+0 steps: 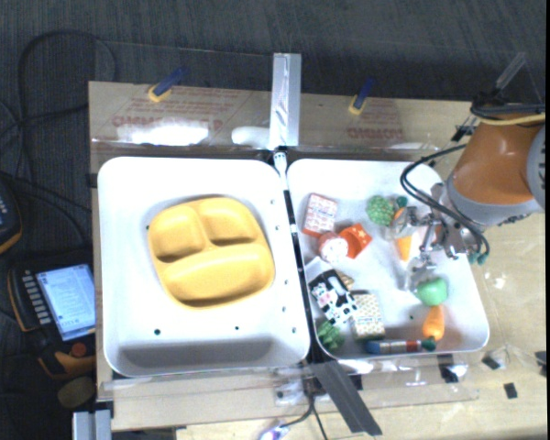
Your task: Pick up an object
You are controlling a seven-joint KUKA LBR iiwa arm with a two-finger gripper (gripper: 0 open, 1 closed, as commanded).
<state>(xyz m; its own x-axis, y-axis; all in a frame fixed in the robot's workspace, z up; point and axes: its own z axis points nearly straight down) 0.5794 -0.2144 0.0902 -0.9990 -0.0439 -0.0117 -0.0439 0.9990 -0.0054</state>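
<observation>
Green rounded toy (432, 291), a small ball-like piece, lay in the right bin (477, 324) just below the gripper (423, 255) as the camera saw it, so near that the metal parts seemed to touch its upper edge. Whether the gripper was open or closed could not be read from this slanted overhead view; nothing could be seen held. The arm (495, 168), grey with its orange band, reached in from the right and hung over that bin's right half.

Key relation: the green toy sat toward the near rim from the gripper, a short step, with no long axis to line up on, being nearly round. Orange carrot-shaped piece (432, 322) lay just beyond it, nearly touching, long axis running roughly upright in the frame. Another orange piece (403, 243) and a green knobbly ball (380, 210) lay to the gripper's left.

Judgement: the green toy was the likeliest target; crowding by the carrot-shaped piece could spoil a closing grip.

Left bin (119, 273) held a yellow divided tray (211, 250), well apart.
</observation>
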